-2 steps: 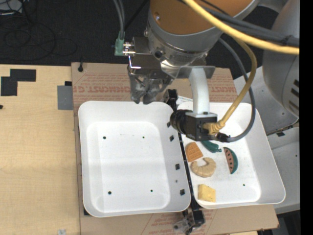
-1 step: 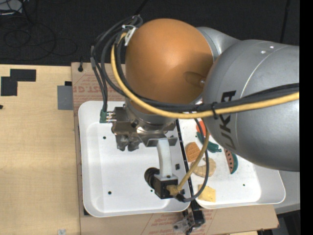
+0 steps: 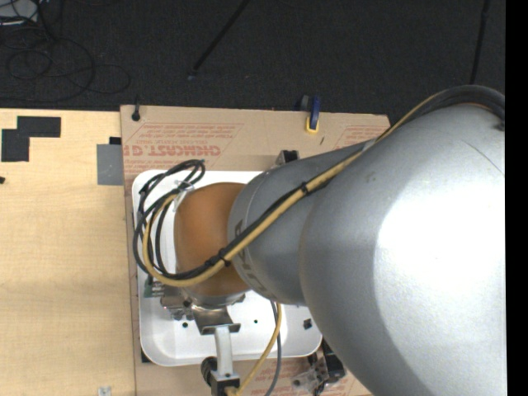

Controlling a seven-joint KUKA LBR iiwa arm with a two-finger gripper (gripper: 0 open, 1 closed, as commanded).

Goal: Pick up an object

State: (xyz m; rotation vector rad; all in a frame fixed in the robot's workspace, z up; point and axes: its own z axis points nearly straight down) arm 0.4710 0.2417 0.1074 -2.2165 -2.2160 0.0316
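The grey arm [image 3: 388, 254] reaches in from the right and covers most of the view, its broad pale shell in front and the orange band [image 3: 202, 229] above the wrist hanging over a white bin [image 3: 157, 349]. Black and yellow cables [image 3: 161, 196] loop from the wrist over the bin's upper left corner. The gripper [image 3: 191, 308] points down into the bin just below the orange band. Little of it beyond some grey metal shows under the wrist, so I cannot tell whether it is open, closed or gripping anything. A small green speck [image 3: 151, 285] sits at the bin's left wall, just beside the gripper. It may be a loose object, but it is too small and too hidden to be sure. On the bare white floor further right, close under the arm's edge, lies a small dark bit [image 3: 307, 324], well apart from the gripper and too small to name. The bin rests on a sheet of cardboard [image 3: 181, 143] with red print that reads reversed, held at its far edge by a blue and yellow clamp [image 3: 312, 114]. To the left is the pale wooden bench [image 3: 58, 254], bearing black angular patches [image 3: 33, 134] and a grey one [image 3: 107, 163]. Beyond the bench is dark floor [image 3: 247, 40], with thin cables lying on it.
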